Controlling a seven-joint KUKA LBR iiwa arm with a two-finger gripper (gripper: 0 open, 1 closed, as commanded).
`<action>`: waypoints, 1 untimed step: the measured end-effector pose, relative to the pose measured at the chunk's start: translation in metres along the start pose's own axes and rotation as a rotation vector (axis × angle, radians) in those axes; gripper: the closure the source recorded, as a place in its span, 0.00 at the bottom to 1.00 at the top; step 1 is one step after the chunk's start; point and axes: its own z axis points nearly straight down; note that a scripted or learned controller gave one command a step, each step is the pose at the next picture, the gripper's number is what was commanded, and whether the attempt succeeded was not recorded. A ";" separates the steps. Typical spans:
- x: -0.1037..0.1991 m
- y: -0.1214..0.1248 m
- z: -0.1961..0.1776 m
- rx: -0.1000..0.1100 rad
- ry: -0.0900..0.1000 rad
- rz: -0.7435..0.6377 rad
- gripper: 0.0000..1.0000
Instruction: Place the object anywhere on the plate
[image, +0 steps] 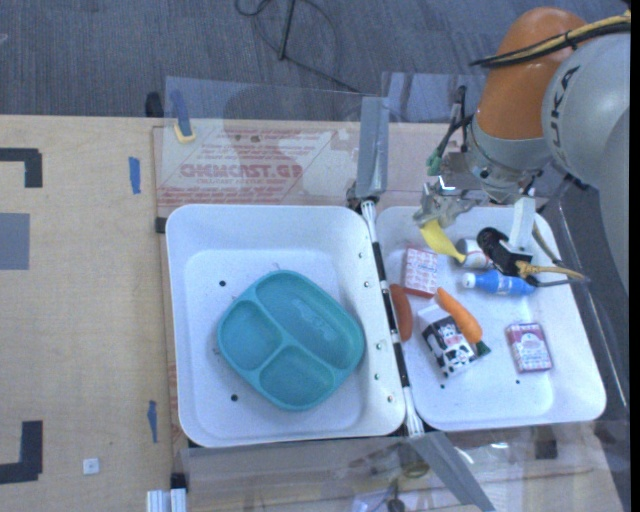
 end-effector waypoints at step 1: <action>0.028 -0.053 0.019 0.004 0.003 0.175 1.00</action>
